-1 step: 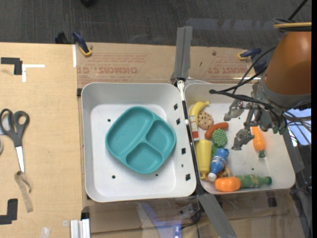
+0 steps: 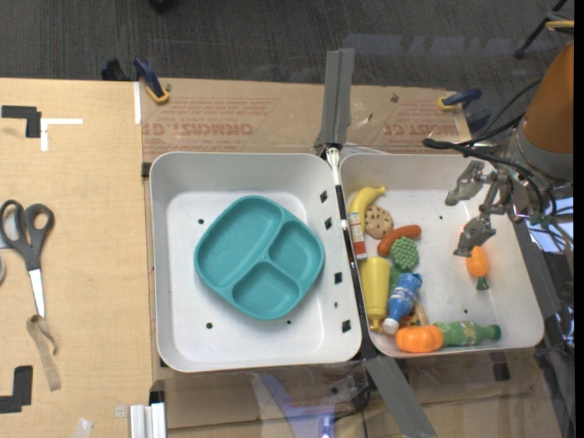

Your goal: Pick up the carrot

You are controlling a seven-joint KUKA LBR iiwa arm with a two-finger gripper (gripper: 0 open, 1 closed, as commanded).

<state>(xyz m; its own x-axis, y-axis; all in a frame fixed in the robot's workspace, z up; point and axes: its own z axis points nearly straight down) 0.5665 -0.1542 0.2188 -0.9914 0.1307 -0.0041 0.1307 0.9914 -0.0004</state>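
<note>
The carrot [image 2: 477, 265] is likely light, stiff, smooth plastic; best pinched across its orange body. The gripper [image 2: 475, 236] hovers just above it, jaws spread

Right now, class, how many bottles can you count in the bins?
3, all in the right bin: yellow bottle near the divider, blue bottle beside it, green bottle along the front wall. Others may be hidden.
</note>
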